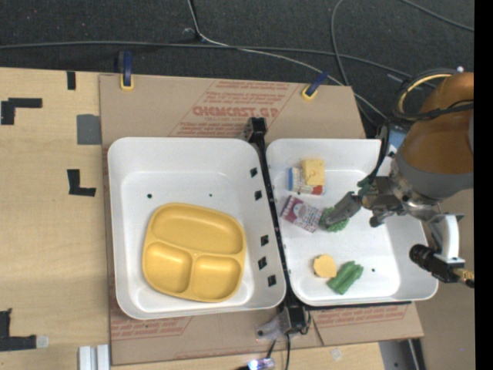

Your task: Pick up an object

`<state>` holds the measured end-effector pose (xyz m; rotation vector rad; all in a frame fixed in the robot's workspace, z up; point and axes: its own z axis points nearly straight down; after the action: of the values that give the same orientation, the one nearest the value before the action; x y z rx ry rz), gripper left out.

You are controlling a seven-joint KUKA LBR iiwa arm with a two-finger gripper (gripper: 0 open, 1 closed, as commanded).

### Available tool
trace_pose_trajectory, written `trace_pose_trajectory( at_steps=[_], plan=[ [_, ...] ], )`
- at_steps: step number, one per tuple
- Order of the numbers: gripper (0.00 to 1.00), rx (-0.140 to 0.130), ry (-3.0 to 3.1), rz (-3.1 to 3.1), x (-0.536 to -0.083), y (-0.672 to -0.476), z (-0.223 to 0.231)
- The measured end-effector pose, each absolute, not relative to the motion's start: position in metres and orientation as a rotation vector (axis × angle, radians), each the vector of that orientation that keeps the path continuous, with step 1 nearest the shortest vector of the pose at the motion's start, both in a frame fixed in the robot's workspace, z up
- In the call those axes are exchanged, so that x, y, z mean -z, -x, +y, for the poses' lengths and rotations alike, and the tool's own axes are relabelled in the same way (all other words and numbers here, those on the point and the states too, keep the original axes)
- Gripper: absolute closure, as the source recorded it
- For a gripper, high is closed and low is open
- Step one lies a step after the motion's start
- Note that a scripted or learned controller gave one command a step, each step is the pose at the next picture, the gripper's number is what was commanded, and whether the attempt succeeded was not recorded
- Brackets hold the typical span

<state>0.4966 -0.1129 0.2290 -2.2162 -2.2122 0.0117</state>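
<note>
In the right bin (385, 280), my gripper (359, 216) hangs low over the middle, fingers spread apart, so it is open. A dark green object (334, 221) lies at the tip of the left finger (345, 206), beside it rather than between the two. To the left of it rests a purple and white packet (300, 213). A yellow block (312, 173) with a small blue piece (291, 179) sits toward the far side. Near the front lie a yellow round piece (324, 267) and a light green object (344, 277).
The left bin (127, 168) holds a yellow divided plate (192, 251). A black divider (266, 206) runs between the bins. Cables (362, 21) cross the dark area behind the bench, and the arm's body (439, 153) overhangs the right bin's right side.
</note>
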Motion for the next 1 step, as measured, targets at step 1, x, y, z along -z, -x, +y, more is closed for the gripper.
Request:
trace_pose_trajectory(
  at_steps=[1],
  plan=[
    [0.00,-0.002,2.219,-2.222,-0.2339,-0.4989,-0.1128]
  ],
)
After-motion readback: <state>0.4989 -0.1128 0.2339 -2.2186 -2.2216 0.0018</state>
